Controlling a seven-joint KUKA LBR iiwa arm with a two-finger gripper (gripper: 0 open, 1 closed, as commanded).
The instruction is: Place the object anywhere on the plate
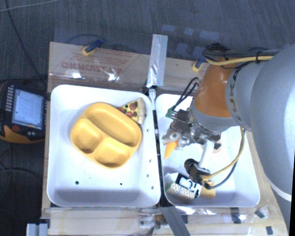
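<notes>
Bench film (93,65) with mirrored, unreadable lettering

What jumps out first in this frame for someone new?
The yellow plate with three compartments sits tilted in the left bin, a pizza slice beside its upper right edge. The grey arm with its orange band looms over the right bin, wrist down near an orange carrot-like piece by the divider. A small black-and-white item lies at that bin's front.
</notes>
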